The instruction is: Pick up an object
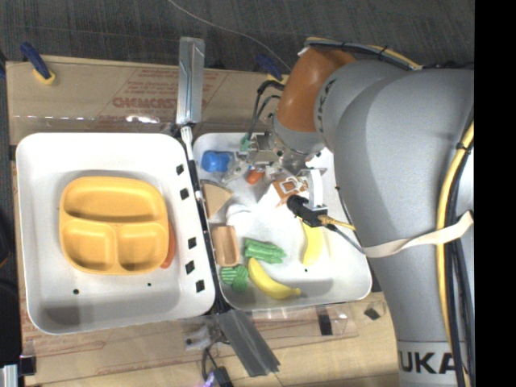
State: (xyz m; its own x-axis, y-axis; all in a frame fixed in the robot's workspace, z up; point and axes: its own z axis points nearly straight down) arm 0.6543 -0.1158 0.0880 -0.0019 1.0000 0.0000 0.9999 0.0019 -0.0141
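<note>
camera view looks down on the gripper (pixel 270 164), lowered into the far end of the right bin (pixel 351 276), where the small things crowd together: a blue ball (pixel 214 161) just to its left, a small orange-red piece (pixel 254 176) right under it, a tan wedge (pixel 216 195) and a white lump (pixel 238 214) a little nearer. further down the bin lie a wooden block (pixel 223 244), two green pieces (pixel 264 251), a long banana (pixel 270 280) and a shorter yellow one (pixel 311 244). the left bin (pixel 32 164) carries a yellow divided tray (pixel 115 222), well apart from the arm. whether the fingers are spread or closed cannot be told, because the wrist and its cabling cover them, and nothing can be seen between them, so no object counts as held. the likely target, by my reading, is the orange-red piece or the blue ball. the risk is the clutter: a closing tip could nudge the ball so it rolls off toward the bin wall, or catch two neighbours at once and drop both on lifting. the dangling cable near the black part (pixel 300 207) could also snag something.
</note>
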